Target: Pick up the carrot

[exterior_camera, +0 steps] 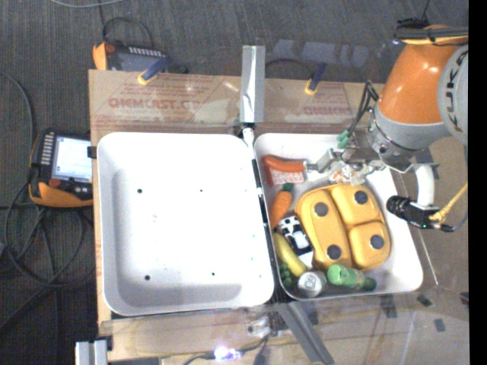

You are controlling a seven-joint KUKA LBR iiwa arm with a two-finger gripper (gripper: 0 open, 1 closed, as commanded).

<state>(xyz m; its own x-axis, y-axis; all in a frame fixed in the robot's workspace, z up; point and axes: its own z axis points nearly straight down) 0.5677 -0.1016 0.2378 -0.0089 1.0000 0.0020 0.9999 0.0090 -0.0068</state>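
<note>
carrot [281,204] lies against the right bin's [411,276] left wall; pincer [344,167] state unclear, above the far edge.

Red lettering "CHEMCAST" is showing on the brown protective sheet [163,101] behind the left bin [106,204]. "KU" is reading on the arm [426,90].

A small orange carrot [281,204] lies lengthwise, slightly tilted, right of the frame's centre, near the right bin's left wall, its surface plain and smooth.
</note>
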